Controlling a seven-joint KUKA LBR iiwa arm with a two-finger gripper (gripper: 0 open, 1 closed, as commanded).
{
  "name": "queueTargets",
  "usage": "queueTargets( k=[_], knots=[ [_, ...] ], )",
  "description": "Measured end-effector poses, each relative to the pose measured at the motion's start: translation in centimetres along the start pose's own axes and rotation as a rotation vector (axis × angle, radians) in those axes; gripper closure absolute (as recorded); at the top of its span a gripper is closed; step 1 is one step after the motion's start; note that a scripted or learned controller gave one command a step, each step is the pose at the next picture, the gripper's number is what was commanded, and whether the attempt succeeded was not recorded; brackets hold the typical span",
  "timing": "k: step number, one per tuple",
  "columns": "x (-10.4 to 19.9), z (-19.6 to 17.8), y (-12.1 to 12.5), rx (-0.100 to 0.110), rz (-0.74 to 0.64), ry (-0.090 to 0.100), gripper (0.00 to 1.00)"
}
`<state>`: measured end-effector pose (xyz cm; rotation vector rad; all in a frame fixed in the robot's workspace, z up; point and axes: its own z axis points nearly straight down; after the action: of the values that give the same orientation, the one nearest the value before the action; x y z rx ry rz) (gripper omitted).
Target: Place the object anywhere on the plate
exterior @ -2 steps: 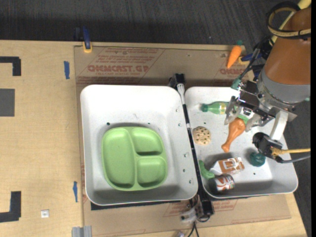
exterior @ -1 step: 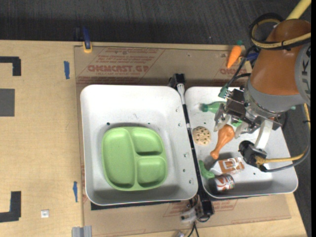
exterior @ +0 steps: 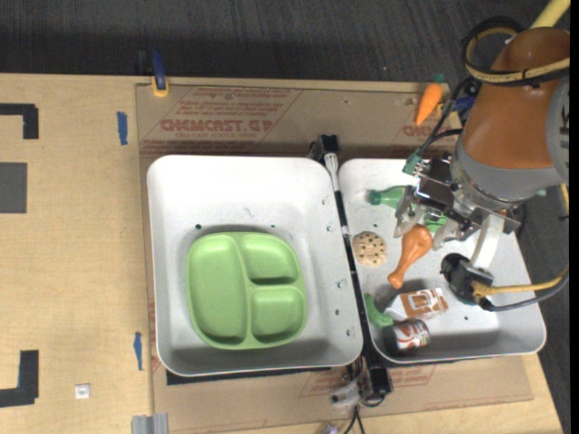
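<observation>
A green plate (exterior: 244, 287) with three compartments lies in the left bin (exterior: 181, 188). In the right bin (exterior: 516, 333), an orange toy drumstick (exterior: 407, 259) lies at a slant, thick end up and to the right. My gripper (exterior: 432, 213) hangs right over that thick end, touching or nearly touching it. The wrist hides how the gripper stands around it. A green bottle (exterior: 387, 197) lies just left of the gripper.
Also in the right bin are a round cookie (exterior: 368, 247), a brown-and-white packet (exterior: 423, 303), a small can (exterior: 410, 334) and a green piece (exterior: 377, 312). A black fitting with a yellow cable (exterior: 463, 276) hangs beside the drumstick. An orange clamp (exterior: 430, 102) sits behind the bin.
</observation>
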<state>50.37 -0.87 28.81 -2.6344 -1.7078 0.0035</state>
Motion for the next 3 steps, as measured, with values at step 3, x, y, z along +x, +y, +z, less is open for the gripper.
queueTargets(
  k=[3],
  knots=[
    [0.1, -2.9, 0.1, -0.001, -0.003, -0.002, 1.0]
  ],
)
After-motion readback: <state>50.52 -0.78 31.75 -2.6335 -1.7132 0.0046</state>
